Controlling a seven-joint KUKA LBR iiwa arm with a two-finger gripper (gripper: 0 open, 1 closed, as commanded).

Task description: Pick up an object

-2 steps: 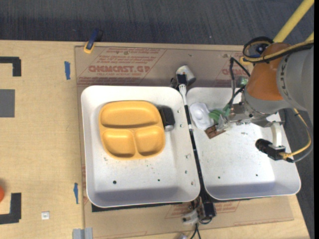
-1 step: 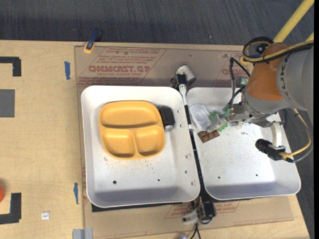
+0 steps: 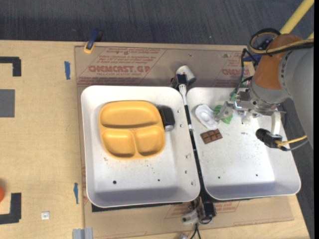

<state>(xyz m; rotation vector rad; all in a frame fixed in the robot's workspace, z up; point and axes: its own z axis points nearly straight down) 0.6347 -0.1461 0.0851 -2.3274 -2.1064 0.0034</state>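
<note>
Brown chocolate bar point(image 3: 211, 136), flat, segmented into squares; right bin point(image 3: 249, 178).

The arm point(image 3: 291, 78) runs off the frame's right edge and hides the right bin's point(image 3: 249, 178) upper right corner. A red thing point(image 3: 1, 193) is cut off at lower left.

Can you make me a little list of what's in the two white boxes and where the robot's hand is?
left bin: yellow divided tray, dark object at its right edge
right bin: brown chocolate-like bar, white object, green object
gripper: over right bin's upper part, beside the green object
gripper holding something: cannot tell
</note>
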